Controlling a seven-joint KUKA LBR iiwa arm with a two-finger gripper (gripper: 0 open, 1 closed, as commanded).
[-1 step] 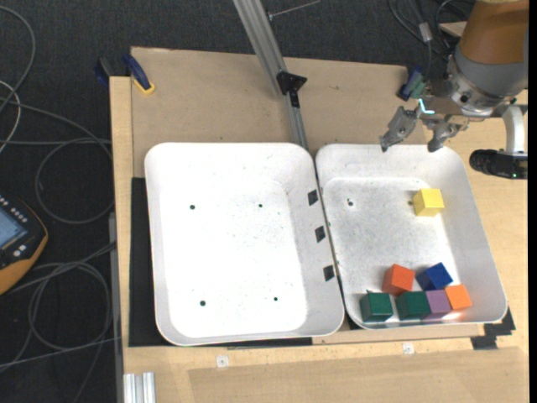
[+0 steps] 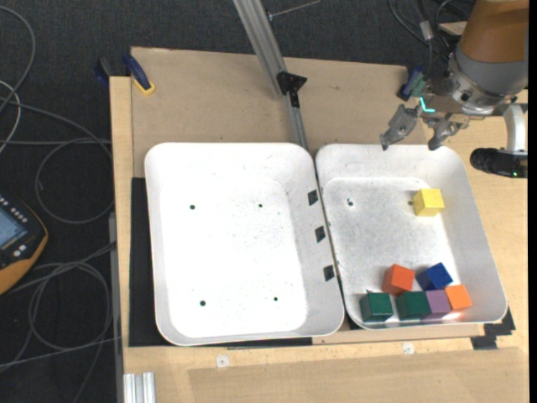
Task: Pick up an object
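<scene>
Camera view, seven blocks counted in right bin (image 2: 482, 250): one yellow (image 2: 428, 201), two orange, two green, one blue, one purple, gripper (image 2: 413, 138) spread open, nothing held.

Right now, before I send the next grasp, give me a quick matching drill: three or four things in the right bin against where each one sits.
Things:
1. yellow block
2. blue block
3. dark green block
4. end effector

Places:
A. leftmost in the cluster at the near edge
B. above the far rim of the right bin, fingers spread
C. alone in the far right part of the bin
D. in the cluster, just behind the purple block

Pairs: 1-C, 2-D, 3-A, 4-B
</scene>
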